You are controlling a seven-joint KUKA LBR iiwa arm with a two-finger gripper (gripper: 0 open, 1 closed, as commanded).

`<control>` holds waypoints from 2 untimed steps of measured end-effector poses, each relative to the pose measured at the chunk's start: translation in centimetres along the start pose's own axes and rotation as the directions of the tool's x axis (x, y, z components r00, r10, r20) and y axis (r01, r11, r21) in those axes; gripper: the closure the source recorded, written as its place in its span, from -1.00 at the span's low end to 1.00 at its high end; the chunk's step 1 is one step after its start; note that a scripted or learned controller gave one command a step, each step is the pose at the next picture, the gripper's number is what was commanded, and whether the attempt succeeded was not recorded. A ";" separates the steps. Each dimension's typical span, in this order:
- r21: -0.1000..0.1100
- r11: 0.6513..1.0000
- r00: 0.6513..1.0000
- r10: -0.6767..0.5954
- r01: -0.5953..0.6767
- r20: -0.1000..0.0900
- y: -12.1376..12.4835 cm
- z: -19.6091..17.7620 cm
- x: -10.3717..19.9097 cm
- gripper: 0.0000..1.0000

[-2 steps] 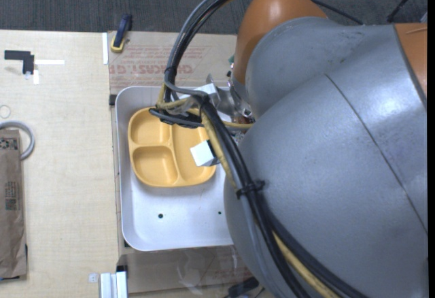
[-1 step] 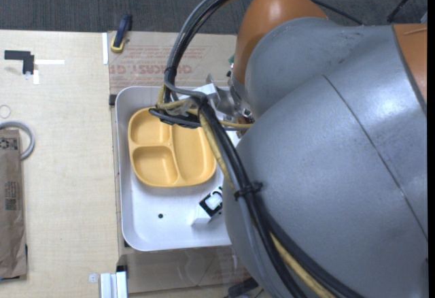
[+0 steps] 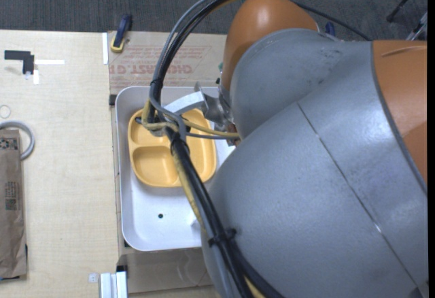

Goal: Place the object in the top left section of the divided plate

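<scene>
A yellow divided plate point(image 3: 158, 162) lies in the left white bin point(image 3: 146, 222), toward its upper part. Its lower left section shows bare. The grey arm with its orange band point(image 3: 272, 24) reaches in from the right and covers most of the view, including the plate's right side. Black and yellow cables point(image 3: 178, 147) run down across the plate. The wrist hangs over the plate's top edge, and the gripper itself is hidden beneath it. No loose object shows on the plate or in the bin.
A cardboard sheet point(image 3: 170, 55) lies behind the bin with a blue and yellow tool point(image 3: 122, 32) on its left corner. On the wooden bench at left rest a brown packet point(image 3: 12, 201) and a black bracket point(image 3: 20, 58).
</scene>
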State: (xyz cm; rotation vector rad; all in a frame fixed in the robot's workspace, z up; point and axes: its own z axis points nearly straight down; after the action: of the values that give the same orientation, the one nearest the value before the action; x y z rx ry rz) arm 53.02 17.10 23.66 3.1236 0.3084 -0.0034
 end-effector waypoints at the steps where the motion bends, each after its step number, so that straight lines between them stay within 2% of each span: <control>1: -0.003 1.000 1.000 0.005 -0.005 0.003 0.3 -0.8 0.0 1.00; 2: -0.001 1.000 1.000 -0.030 0.030 0.003 -5.2 10.7 -0.3 1.00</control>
State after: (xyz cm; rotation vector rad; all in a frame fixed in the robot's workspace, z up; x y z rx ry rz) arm 51.73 22.15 13.00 3.1172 0.3554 -0.0073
